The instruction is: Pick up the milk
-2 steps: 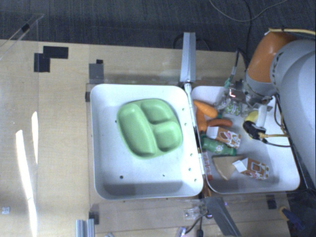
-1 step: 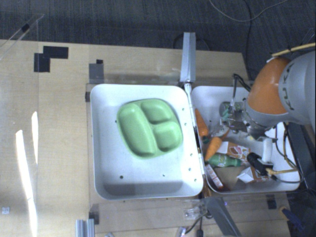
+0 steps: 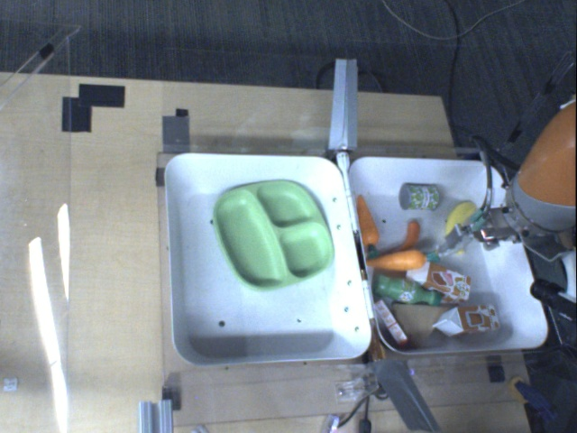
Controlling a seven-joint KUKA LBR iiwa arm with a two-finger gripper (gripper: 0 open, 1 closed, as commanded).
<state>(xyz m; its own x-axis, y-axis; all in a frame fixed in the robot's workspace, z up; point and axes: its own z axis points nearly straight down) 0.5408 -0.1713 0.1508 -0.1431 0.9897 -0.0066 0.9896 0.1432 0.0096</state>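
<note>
Wooden bench [image 3: 90, 242] beneath dark carpet, bearing two white bins. The left bin [image 3: 194, 332] is holding a green divided plate [image 3: 275, 233]; the right bin [image 3: 532, 323] is holding the clutter.

We are taking the carrot [image 3: 397, 260], lying mid-bin, as our landmark. Right of it and slightly below, a small printed carton [image 3: 448, 283] is lying flat, touching its tip. Further below and to the right, a second carton [image 3: 473, 318] is resting near the bin's front wall. Their print is too small to read, so we are treating the pair as the milk without telling which.

The grey and orange arm [image 3: 550, 170] is entering up and to the right of the carrot, cut off by the frame edge. Its gripper [image 3: 469, 235] is hovering beside a yellow item [image 3: 461, 213], apart from both cartons. It is blurring into the cables there, and we cannot tell how far it is opened, nor whether it is grasping anything.

Above the carrot, a green can [image 3: 419, 196] is standing in open floor. Below the carrot, a green packet [image 3: 394, 288] is crowding the first carton, while bare floor is lying right of both cartons.
</note>
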